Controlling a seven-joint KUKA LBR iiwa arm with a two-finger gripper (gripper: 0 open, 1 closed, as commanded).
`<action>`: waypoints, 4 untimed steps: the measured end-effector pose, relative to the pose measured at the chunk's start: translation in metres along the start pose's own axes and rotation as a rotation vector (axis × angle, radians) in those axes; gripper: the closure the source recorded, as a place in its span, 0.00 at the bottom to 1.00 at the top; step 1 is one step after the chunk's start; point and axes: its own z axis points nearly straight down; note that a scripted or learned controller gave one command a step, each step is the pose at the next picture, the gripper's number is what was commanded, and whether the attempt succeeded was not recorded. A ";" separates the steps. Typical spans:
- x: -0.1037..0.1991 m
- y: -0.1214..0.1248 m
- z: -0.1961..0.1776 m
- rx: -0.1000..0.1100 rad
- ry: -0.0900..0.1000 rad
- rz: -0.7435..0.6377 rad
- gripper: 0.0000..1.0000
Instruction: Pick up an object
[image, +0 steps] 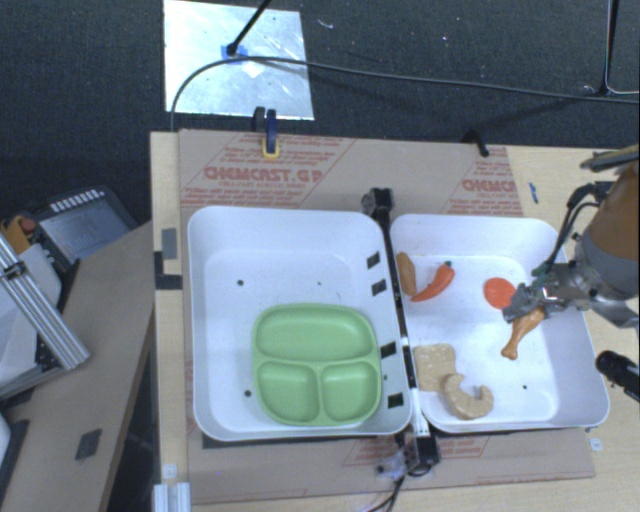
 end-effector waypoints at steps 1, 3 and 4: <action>-0.001 0.002 -0.053 -0.001 0.000 -0.001 1.00; 0.094 0.037 -0.043 0.004 0.004 -0.006 1.00; 0.139 0.051 -0.031 0.005 0.003 -0.005 1.00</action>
